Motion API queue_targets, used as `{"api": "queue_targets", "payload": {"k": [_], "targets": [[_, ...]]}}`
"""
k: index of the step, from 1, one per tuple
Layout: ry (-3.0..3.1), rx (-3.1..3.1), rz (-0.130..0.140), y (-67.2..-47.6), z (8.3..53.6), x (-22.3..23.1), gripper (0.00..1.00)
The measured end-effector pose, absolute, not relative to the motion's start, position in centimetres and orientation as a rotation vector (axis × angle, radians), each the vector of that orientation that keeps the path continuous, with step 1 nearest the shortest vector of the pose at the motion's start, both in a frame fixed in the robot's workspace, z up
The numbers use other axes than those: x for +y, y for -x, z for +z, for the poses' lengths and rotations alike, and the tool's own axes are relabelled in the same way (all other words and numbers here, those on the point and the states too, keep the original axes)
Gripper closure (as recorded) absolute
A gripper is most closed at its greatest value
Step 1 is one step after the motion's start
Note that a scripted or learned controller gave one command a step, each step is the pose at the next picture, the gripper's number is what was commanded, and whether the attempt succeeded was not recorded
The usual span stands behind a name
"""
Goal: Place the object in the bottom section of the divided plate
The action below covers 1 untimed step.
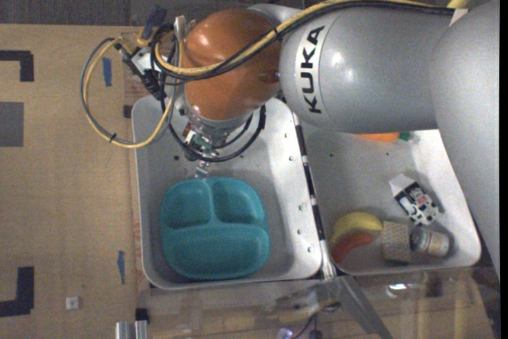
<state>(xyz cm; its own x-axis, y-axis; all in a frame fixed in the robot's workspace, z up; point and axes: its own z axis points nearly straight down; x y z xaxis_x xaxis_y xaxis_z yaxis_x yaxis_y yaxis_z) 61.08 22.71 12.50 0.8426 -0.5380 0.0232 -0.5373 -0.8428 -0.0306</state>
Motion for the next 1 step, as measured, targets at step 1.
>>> {"api": "queue_targets", "payload": {"k": [1], "targets": [[3.015,0.841,0.001,-58.59,11.25,23.32,1.0]]}}
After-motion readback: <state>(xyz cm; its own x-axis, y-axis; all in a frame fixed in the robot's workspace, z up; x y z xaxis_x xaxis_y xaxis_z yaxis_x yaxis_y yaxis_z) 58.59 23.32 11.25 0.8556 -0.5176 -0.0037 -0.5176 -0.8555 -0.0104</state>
